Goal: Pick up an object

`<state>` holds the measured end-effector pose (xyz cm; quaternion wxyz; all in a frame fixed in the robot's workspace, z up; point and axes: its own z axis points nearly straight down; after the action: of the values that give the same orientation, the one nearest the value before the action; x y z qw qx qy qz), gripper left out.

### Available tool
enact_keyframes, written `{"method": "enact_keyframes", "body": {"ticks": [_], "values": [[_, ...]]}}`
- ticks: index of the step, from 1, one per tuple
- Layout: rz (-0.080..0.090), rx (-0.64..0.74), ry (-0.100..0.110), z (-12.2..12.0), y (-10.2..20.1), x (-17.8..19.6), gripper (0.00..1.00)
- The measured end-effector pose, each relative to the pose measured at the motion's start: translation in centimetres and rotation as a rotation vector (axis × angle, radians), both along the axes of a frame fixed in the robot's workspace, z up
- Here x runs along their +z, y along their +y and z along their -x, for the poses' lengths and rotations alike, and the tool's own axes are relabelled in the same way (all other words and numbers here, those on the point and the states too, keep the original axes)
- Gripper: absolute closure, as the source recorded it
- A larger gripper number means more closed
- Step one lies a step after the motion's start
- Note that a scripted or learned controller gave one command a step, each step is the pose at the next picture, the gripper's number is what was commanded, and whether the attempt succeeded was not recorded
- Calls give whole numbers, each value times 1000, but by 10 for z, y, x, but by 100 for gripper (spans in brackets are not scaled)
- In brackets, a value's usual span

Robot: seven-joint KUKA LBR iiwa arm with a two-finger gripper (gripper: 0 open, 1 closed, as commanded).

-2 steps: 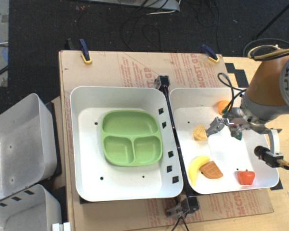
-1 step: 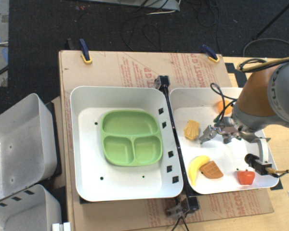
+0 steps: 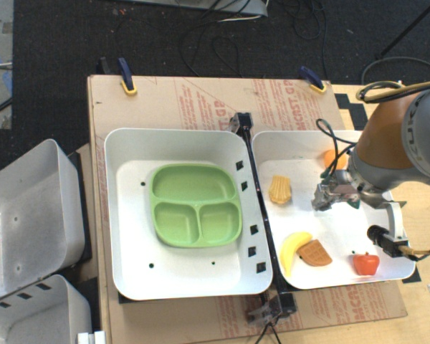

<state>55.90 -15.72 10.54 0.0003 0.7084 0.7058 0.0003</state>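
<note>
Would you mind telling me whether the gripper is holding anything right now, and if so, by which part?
Nothing shows between its fingers. The gripper hangs over bare floor of the right bin, apart from the corn cob and the banana.

Robotics lab: clamped cardboard bench; loose cables on floor

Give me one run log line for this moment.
gripper: over right bin, nothing seen held | nearest: corn | tray: left bin

Glossy white plastic bins, matt green plastic tray (smooth, three-part), printed brown cardboard base
</note>
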Motion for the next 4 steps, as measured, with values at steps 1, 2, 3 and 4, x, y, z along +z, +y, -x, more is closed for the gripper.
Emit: {"method": "enact_keyframes", "body": {"ticks": [1,2,3,4], "values": [[2,0,-4,5,-6,59,100],[2,6,-4,6,-7,121,100],[2,7,-4,5,-7,169,100],[-1,10,2,15,49,170,100]]}}
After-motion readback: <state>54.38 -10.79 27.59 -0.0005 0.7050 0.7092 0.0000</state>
